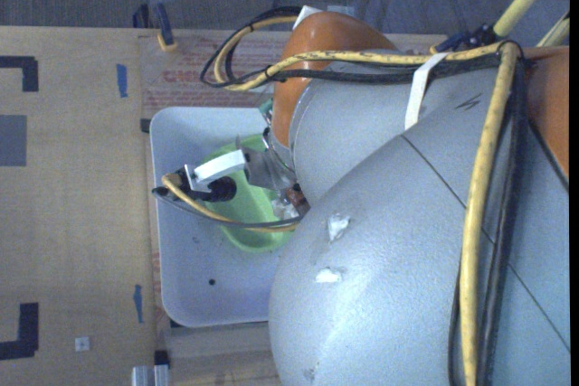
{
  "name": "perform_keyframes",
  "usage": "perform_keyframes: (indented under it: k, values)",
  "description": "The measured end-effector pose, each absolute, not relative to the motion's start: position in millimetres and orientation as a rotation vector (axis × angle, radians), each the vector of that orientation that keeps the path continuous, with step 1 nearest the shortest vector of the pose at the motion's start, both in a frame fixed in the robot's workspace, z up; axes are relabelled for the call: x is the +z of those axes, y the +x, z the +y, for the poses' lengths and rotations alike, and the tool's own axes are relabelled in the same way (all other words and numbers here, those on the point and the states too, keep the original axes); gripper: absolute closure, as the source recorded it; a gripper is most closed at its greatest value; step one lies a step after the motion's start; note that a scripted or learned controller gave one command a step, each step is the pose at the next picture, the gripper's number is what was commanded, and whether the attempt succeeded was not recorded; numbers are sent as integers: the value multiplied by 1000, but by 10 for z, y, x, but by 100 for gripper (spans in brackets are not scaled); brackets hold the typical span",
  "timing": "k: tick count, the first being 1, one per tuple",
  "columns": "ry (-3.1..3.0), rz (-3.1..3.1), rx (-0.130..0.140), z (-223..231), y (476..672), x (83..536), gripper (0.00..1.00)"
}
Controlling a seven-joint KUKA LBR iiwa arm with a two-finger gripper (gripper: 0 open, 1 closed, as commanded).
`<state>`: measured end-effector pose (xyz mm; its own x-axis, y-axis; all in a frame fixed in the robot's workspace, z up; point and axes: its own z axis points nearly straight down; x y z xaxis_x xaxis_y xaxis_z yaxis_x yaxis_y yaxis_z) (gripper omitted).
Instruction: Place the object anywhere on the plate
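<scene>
Fingers are hidden beneath the grey arm (407, 240), so you cannot tell whether they are spread or pressed together, while your gripper (279, 194) hangs over the green plate (246, 235), which lies in the white bin (194, 294), apart from its left edge and partly under that arm

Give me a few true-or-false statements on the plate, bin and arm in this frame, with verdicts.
1. A green plate lies inside the white bin. True.
2. The plate is in full view. False: the grey arm covers its right part.
3. The arm is parked clear of the bin. False: it reaches over both the bin and the plate.
4. Strips of blue tape mark the wooden bench. True.
</scene>
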<state>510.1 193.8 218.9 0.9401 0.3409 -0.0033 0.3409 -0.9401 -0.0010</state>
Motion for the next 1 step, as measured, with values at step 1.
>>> perform_keyframes:
  k: [1]
  values:
    - [-2951, -1075, 7, 1937, 5402, 2364, 100]
